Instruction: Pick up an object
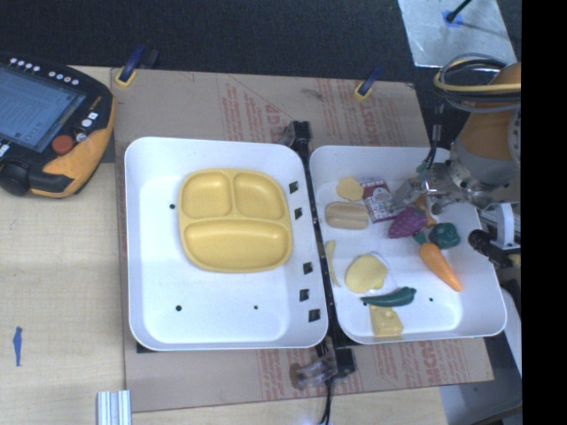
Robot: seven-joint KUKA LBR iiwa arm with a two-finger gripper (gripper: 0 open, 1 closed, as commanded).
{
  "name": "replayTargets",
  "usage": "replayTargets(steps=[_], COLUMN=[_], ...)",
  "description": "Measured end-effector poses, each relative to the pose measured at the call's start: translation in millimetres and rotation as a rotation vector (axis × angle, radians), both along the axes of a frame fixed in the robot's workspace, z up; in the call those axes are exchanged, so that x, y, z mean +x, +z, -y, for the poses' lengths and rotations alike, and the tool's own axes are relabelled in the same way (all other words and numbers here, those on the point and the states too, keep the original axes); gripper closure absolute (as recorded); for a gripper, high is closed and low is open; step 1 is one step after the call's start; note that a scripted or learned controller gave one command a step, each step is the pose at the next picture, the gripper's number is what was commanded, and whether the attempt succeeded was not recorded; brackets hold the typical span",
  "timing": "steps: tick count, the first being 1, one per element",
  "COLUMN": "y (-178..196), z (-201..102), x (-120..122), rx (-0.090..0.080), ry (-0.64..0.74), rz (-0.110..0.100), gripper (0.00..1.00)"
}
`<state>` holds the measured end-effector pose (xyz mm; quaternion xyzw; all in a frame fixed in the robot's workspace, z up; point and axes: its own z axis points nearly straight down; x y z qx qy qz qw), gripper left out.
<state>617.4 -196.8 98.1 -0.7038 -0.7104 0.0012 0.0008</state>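
gripper (pixel 423 190) metallic | purple grapes (pixel 407 224) knobbly | yellow tray (pixel 236 219) smooth, three-sectioned

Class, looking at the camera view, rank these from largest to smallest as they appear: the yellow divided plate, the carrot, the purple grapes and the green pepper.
1. Yellow divided plate
2. Carrot
3. Green pepper and purple grapes look too alike to rank.

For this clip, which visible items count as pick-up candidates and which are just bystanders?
Part of the job: gripper; purple grapes; carrot; hot dog bun; green pepper; cheese wedge; red-and-white packet; right bin.

Lying about: yellow divided plate in the left bin; teach pendant; yellow clamps.
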Motion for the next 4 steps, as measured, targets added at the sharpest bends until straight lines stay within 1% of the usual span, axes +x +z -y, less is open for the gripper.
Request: replayTargets(steps=[1, 3, 4], y=[0, 0, 0], z=[-17, -39, -39], x=[43, 42, 42], rx=[-0.002, -0.006, -0.005], ry=[-0.002, -0.004, -0.003], rz=[0.008, 0.01, 0.01], gripper=[0.0, 0.0, 0.0])
